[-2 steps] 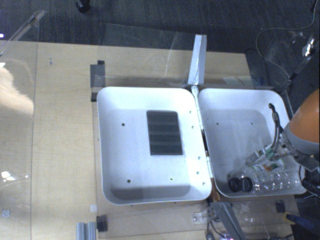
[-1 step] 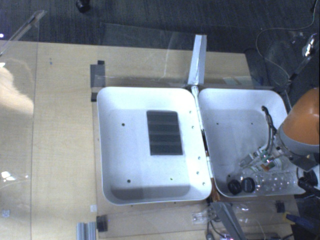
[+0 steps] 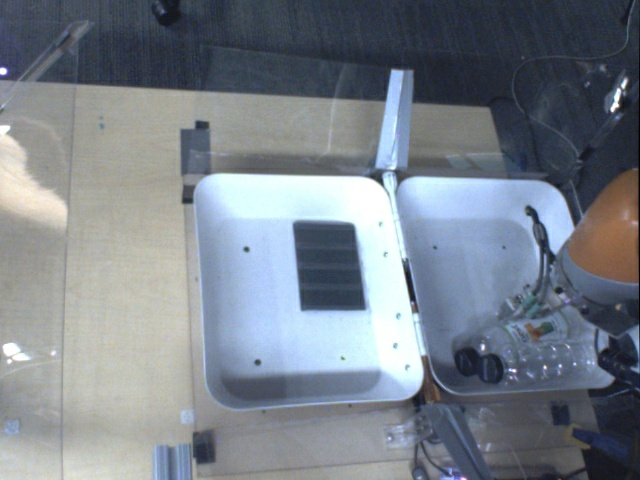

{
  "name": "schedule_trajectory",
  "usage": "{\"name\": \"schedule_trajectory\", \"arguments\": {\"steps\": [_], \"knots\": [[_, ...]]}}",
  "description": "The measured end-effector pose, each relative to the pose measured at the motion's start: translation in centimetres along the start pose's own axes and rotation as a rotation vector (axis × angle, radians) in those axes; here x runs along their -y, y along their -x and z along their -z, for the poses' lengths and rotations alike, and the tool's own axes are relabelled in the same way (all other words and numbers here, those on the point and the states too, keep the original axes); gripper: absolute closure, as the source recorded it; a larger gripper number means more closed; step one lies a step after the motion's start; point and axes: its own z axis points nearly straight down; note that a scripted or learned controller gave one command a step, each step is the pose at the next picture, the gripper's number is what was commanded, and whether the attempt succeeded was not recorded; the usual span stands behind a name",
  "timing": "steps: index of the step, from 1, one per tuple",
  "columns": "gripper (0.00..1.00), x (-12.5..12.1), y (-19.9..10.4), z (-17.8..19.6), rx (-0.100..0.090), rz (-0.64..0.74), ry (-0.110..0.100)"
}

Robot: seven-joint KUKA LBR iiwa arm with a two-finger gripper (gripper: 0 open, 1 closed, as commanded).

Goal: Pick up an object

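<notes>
Two white bins side by side on the bench (image 3: 120,268). Left bin (image 3: 230,268): one dark ribbed pad (image 3: 329,265) at centre, open floor all round it, walls well apart from it on every side. Right bin (image 3: 450,248): upper and left floor bare, so the open room is from 9 to 12 o'clock; clutter is packed into the 5 o'clock corner against the near wall.

Count: one pad, and one pile in the right bin. The pile reads as clear plastic bottles (image 3: 535,358) lying down with two dark round caps (image 3: 478,365) at its 9 o'clock end; the number of bottles is hard to make out since the clear plastic blends into the white floor.

The arm (image 3: 605,243) enters at 3 o'clock, orange band cut off by the frame edge. The gripper (image 3: 532,310) sits just above the pile, touching or nearly so. Thin cables and green bits blur it; whether the fingers are spread or closed, or have anything between them, cannot be told.
</notes>
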Motion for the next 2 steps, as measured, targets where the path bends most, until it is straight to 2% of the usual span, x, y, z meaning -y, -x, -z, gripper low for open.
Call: {"name": "schedule_trajectory", "arguments": {"steps": [1,2], "knots": [[0.0,0.0,0.0,0.0,0.0,0.0,0.0],[0.0,-1.7,-2.9,-1.2,-0.005,0.086,-0.01]]}}
